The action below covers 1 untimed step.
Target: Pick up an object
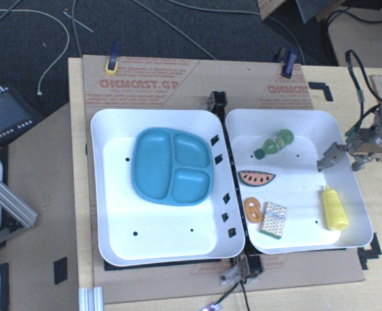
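the gripper (346, 153) hangs at the right rim of the right bin (307, 118), about halfway along that rim from far to near. one grey finger (329, 157) shows jutting left over the bin floor; whether the jaws are apart or together i cannot tell, and nothing is seen held.

the right bin holds all the loose pieces. the yellow bottle (334, 208) lies on the near right of the floor, just nearward of the gripper and a touch left of it. its long axis runs roughly far to near, cap end toward the far side, so it points up at the gripper. the green bottle (274, 143) lies on the far side of the bin, to the left of the gripper and well apart from it, with its long axis tilted from near left to far right. the watermelon slice (256, 177) lies flat toward the left wall, with the pretzel (252, 208) and a small patterned packet (274, 220) nearward of it, those two just beside each other.

the left bin (113, 193) carries a blue divided plate (172, 166) and no small pieces.

my reading is that the yellow bottle is the closest candidate: a short move nearward and down would put the jaws over it, and they would need to close across its width, left to right, not along its length.
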### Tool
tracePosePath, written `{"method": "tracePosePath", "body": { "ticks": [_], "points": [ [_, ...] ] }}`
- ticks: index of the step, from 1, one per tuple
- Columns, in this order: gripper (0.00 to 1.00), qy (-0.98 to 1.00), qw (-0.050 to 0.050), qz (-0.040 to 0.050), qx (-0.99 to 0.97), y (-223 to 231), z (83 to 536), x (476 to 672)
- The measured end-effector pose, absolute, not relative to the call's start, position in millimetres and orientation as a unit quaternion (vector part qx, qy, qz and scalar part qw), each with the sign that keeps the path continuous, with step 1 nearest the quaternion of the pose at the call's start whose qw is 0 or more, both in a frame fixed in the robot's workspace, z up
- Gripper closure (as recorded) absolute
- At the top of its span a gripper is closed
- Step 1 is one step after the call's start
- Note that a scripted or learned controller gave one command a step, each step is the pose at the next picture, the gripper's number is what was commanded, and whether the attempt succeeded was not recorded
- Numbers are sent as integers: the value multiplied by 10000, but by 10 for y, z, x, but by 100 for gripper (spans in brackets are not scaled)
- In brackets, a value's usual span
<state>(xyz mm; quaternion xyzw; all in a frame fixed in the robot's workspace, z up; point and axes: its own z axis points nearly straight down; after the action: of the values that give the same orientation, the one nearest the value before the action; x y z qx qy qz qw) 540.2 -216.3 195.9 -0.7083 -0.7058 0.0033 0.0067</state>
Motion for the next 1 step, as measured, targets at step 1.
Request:
{"method": "tracePosePath", "body": {
  "ticks": [1],
  "points": [
    [0, -7072, 4, -1, -7070, -2159, 2034, 5436]
  ]
}}
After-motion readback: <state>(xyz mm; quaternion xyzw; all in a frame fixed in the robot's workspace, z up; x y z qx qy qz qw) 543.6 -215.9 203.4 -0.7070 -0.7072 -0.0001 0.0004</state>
